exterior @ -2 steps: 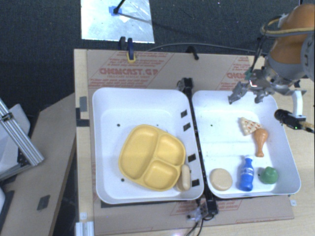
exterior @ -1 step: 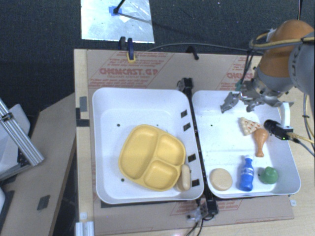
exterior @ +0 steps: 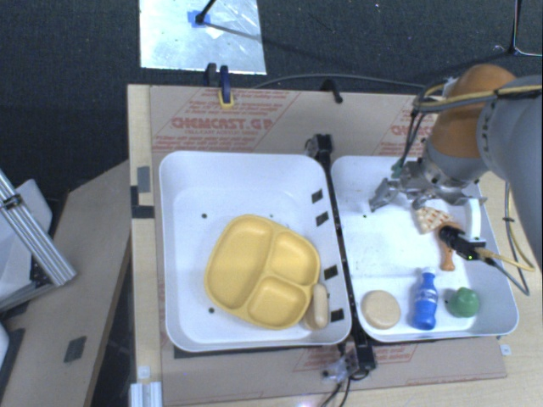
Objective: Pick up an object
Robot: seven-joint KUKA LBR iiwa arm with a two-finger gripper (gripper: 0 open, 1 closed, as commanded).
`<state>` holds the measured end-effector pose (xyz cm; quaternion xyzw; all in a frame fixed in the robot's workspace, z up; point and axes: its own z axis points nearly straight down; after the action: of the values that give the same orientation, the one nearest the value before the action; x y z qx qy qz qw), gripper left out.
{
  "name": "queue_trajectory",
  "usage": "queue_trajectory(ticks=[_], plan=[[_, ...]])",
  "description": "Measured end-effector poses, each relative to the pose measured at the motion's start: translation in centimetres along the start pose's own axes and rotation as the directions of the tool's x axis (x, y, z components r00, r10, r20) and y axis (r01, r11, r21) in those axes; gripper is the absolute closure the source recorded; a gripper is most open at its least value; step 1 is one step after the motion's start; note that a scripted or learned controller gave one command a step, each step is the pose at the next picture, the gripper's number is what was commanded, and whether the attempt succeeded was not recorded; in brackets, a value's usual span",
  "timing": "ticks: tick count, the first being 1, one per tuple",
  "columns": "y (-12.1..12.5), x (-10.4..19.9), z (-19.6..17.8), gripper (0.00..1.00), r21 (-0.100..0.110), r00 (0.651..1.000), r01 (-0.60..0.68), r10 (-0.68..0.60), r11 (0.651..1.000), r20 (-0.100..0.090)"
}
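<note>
My gripper point(exterior: 399, 198) hovers low over the back of the right bin point(exterior: 373, 248), open, with nothing between its fingers. A tan waffle-like piece point(exterior: 430, 220) lies just to its right, apart from the fingers. Along the front of the right bin lie a round beige bun point(exterior: 381, 309), a blue bottle point(exterior: 425, 299) and a green round object point(exterior: 463, 301). In the left bin point(exterior: 187, 202) sits a yellow divided plate point(exterior: 261, 270), with a tan bread roll point(exterior: 318, 305) against its right edge.
A black divider point(exterior: 333, 227) runs between the two bins. The grey arm with its orange band point(exterior: 475, 100) reaches in from the right, above the right bin's back corner. A metal sheet point(exterior: 202, 24) lies beyond the bench.
</note>
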<state>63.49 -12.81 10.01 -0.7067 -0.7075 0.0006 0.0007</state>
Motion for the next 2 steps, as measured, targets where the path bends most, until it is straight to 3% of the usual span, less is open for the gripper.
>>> queue_trajectory(ticks=[1,2], plan=[[0.2,0.0,-1.5,1.00,-0.006,1.000,0.001,-0.001,1.000,0.001],[1.0,-0.8,-6.9,1.00,-0.009,1.000,0.002,-0.002,1.000,0.002]])
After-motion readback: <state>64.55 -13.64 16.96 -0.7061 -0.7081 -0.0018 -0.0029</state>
